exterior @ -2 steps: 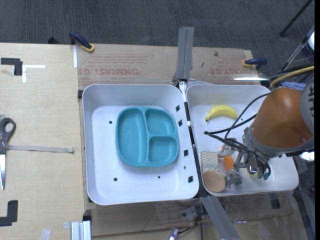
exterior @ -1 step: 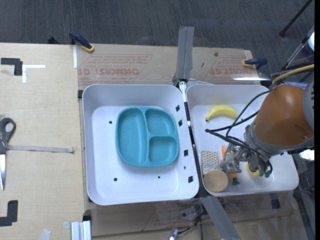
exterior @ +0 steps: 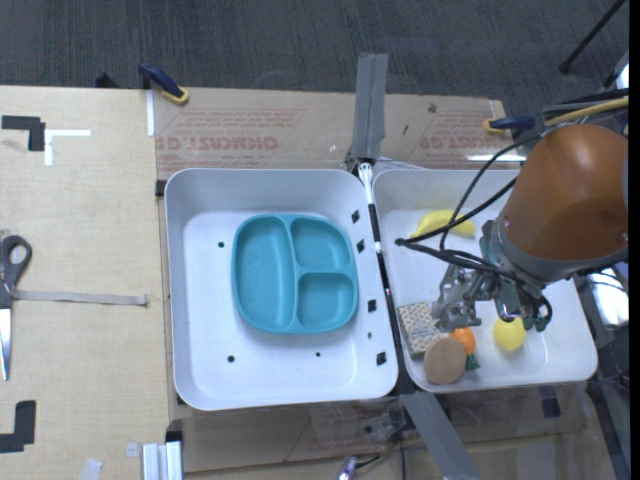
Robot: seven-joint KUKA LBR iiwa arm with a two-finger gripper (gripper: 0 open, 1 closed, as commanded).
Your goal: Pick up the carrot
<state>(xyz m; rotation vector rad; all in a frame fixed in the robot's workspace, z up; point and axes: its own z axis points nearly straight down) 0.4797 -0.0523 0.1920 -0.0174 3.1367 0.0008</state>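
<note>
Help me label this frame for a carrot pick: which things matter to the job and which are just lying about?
Belongs to the job:
small orange carrot with green top
arm's metal pincer
right white bin

Just lying about:
teal divided plastic plate
yellow banana
yellow lemon
brown round potato
speckled sponge
left white bin
scissors

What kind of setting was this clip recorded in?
Probably a robotics lab bench, not a kitchen: two white bins clamped to a cardboard-covered bench, toy food like the carrot, and scissors and tape marks alongside.
</note>
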